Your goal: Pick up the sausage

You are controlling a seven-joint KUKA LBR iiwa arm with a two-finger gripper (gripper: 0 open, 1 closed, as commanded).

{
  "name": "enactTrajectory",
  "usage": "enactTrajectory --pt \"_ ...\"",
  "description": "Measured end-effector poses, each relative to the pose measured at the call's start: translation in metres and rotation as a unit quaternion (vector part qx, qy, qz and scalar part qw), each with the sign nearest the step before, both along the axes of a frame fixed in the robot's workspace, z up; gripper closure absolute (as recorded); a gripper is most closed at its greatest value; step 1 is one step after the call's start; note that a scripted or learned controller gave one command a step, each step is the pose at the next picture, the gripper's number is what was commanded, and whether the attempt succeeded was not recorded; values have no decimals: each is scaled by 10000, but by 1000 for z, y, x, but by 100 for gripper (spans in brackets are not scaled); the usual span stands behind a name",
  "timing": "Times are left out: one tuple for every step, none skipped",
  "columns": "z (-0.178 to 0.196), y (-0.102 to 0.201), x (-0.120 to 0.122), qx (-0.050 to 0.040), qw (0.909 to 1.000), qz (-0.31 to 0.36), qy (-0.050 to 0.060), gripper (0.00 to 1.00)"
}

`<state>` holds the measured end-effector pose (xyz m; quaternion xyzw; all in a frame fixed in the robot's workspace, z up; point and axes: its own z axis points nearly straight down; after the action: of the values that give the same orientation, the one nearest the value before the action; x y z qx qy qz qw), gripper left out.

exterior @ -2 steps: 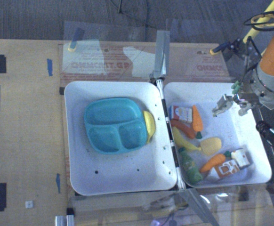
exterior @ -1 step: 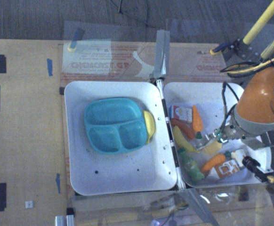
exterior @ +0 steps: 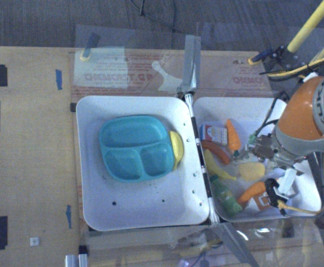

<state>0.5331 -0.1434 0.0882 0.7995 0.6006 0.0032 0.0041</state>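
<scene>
Two bins | sausage [exterior: 216, 152] by right bin's [exterior: 312, 196] left wall

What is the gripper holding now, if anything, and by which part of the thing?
It cannot be told. The gripper is low in the right bin, above the toy food beside a pale yellow piece, but the view shows nothing between its fingers.
</scene>
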Motion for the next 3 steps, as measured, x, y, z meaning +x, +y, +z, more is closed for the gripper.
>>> enactTrajectory --pt "0 40 -49 6 9990 -452 3 0" --pt "0 46 14 6 9848 -1737 18 0" --pt "10 47 14 2 9850 -1723 18 100"
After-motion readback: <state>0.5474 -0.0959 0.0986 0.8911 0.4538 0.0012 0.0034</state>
